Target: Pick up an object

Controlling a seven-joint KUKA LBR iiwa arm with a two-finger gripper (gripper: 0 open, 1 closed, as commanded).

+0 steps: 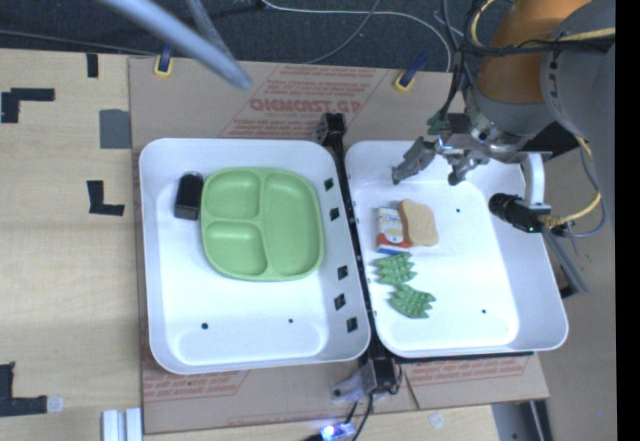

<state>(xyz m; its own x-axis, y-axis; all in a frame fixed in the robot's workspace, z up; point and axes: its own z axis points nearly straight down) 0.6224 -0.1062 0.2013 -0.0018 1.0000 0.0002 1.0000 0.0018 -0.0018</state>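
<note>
The jaws (437,161) stood spread with nothing between them, hanging over the far end of the right bin (520,314), close to its far wall. The two fingers splayed apart, one toward the left, one toward the right.

Just near of them lay the likely targets — a tan bread slice (420,222) touching a small packet (389,226) on its left, and nearer still two green pieces (402,284) one after the other. All four sat in the left half of that bin, near the divider between the bins.

To do the step well, the jaws would need to move nearer and a little left, centre over one item, and come down with the fingers astride its short side. The bread looked the easiest — thick, and free on its right and near sides. The packet pressed against it could be dragged along or block a finger, so a grip across the far and near edges seemed safer. The green pieces looked flat and harder to catch.

The arm (535,39) reached in from the far right, its orange band above the wrist, the wrist tipped down toward the bin.

The left bin (165,259) held a green tray (262,224) and a black block (188,196) just left of it. Both bins rested on the counter (60,259).
</note>
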